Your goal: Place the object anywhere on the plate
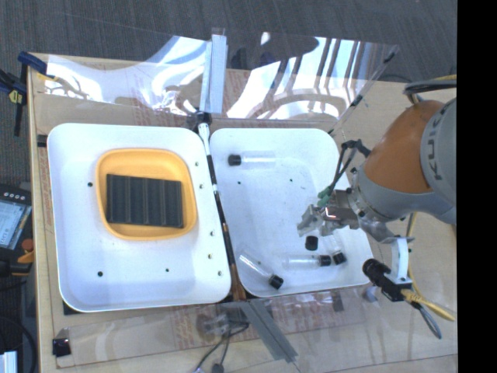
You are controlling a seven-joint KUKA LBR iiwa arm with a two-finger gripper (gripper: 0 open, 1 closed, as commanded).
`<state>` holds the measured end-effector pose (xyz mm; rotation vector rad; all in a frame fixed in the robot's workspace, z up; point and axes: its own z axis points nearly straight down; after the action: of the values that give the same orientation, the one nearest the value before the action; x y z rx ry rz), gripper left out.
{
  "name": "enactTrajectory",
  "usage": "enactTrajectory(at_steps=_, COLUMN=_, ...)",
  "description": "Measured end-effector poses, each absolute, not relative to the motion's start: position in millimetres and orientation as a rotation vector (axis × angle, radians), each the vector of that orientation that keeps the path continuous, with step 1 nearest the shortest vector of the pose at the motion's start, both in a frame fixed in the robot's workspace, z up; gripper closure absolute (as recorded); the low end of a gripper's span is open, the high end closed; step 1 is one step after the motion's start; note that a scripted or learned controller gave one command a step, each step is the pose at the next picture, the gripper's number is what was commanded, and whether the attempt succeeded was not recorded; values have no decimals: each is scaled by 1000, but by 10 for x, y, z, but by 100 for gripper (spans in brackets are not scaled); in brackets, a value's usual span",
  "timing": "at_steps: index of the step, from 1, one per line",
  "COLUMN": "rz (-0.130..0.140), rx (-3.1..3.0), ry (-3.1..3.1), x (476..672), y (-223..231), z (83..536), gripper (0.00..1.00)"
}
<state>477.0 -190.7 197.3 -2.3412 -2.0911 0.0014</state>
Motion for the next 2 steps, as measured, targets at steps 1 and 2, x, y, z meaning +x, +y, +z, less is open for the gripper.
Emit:
enactTrajectory(at_steps=1, rz=1, rx=-2341, ry=-2091, x=4771, y=-1907, z=1973, gripper=0)
enactTrajectory(at_steps=2, rz=2, rx=-1972, ry=-2445, x=4769, y=-2034, z=2223, gripper=0)
